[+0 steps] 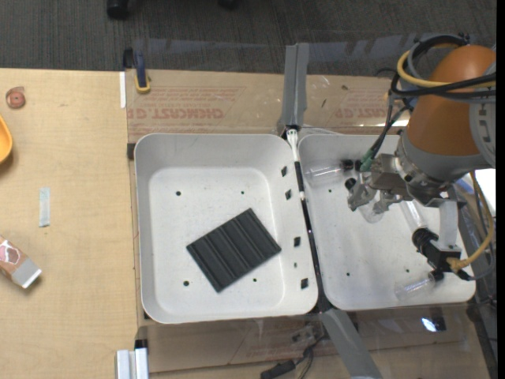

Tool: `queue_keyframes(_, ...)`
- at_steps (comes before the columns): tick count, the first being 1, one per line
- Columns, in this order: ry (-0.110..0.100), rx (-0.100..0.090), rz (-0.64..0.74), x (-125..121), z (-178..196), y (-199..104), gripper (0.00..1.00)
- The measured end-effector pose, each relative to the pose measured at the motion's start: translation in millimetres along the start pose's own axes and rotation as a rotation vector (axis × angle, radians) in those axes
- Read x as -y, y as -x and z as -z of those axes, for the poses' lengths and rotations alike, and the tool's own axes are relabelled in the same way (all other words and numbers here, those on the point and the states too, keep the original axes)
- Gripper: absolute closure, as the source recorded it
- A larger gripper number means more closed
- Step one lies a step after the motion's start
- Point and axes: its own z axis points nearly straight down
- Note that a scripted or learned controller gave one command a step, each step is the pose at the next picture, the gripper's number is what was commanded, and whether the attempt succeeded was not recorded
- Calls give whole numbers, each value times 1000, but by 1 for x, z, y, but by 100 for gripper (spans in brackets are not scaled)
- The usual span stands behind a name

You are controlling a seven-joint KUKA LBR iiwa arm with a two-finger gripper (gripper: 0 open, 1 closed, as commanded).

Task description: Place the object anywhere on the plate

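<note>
The gripper hung over the right bin, with bare white floor open in front of it and below. Past the divider wall on its far side, a dark ribbed plate lay flat in the left bin, bare floor all round it.

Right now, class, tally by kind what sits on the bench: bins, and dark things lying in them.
White bins: 2 (left bin, right bin)
Dark ribbed plate: 1, in the left bin
Total: 3
</note>
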Motion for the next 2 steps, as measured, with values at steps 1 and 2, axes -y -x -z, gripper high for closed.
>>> queue_keyframes(1,1,-1,609,12,-46,-52,100)
queue_keyframes(2,3,1,883,14,1,-111,100)
